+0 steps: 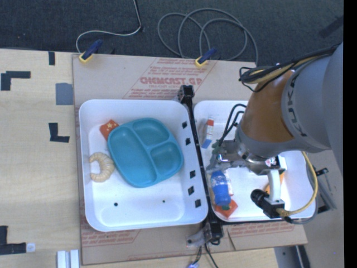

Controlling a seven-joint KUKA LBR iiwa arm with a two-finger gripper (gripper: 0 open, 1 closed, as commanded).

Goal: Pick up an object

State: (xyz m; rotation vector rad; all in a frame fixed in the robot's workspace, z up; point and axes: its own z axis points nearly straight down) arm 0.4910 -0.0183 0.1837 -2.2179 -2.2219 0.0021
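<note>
My arm hangs over the right bin, its grey and orange wrist covering much of the bin. My gripper points down near that bin's left wall, just above a blue bottle. The bottle lies on the bin floor, its lower end against a flat orange piece. A white and red tube lies at the bin's upper left, and a small blue item sits just below it.
The left bin holds a blue divided plate, an orange block at its upper left corner and a beige curled pastry-like piece to the left. A black divider runs between the bins. Cables lie behind.
</note>
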